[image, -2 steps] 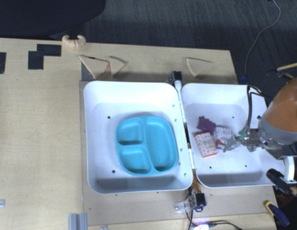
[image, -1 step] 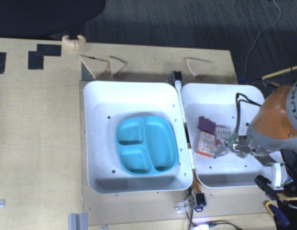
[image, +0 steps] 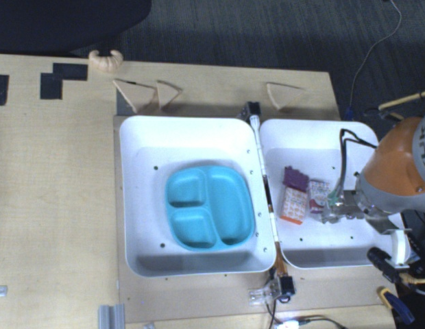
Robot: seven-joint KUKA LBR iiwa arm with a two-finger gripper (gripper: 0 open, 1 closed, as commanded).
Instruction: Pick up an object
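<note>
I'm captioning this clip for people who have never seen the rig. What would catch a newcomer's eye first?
The bright blue tray with three compartments, filling the left bin. Then the arm's orange band at the right edge, over the right bin, its gripper low beside a purple packet and an orange-and-white packet.

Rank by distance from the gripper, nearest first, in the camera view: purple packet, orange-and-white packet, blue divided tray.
From the gripper, in the right bin:
1. Purple packet, to the gripper's left, toward the bin's far wall.
2. Orange-and-white packet, just beyond it; nearly level with the purple packet, close call.
3. Blue divided tray, in the left bin.
</note>
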